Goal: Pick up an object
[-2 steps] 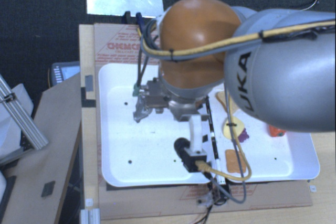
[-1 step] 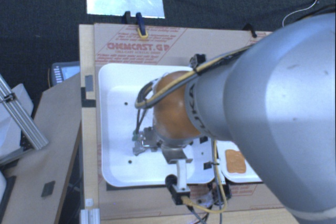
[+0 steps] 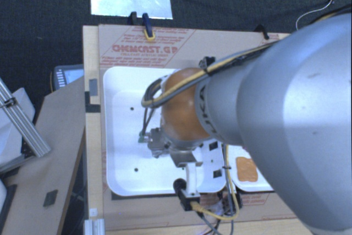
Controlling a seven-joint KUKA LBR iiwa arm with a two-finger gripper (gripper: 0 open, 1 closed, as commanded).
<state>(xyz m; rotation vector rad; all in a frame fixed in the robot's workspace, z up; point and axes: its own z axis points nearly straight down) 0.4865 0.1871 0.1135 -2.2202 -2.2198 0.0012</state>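
Observation:
My grey arm with its orange band (image 3: 181,110) reaches in from the right and hangs over the left white bin (image 3: 118,118). The gripper (image 3: 158,145) points down over that bin's middle, seen from above and largely hidden by the wrist. A flat orange-brown object (image 3: 247,169) lies in the right bin (image 3: 258,185), just below the arm's edge. The bare part of the left bin's floor shows a few small dark dots.
Both bins rest on a cardboard sheet (image 3: 146,48) with red lettering, held by a blue and yellow clamp (image 3: 147,27) at the back. A wooden bench side (image 3: 55,146) and an aluminium rail (image 3: 22,124) lie to the left.

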